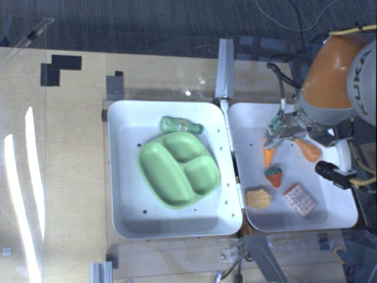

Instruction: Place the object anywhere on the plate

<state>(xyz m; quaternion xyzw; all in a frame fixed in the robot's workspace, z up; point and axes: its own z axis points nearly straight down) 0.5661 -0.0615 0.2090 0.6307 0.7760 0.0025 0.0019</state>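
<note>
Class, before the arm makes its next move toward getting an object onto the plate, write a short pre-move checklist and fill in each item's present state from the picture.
1. Gripper is over the right bin: ok.
2. An object lies near it: ok, the carrot lies just below the fingertips.
3. Object held between the fingers: cannot tell.
4. Green plate sits in the left bin: ok.
5. Plate compartments free to receive: ok; the green bottle lies beside the plate's far rim.
6. Strawberry close to the carrot: not ok, it may get bumped.
</note>
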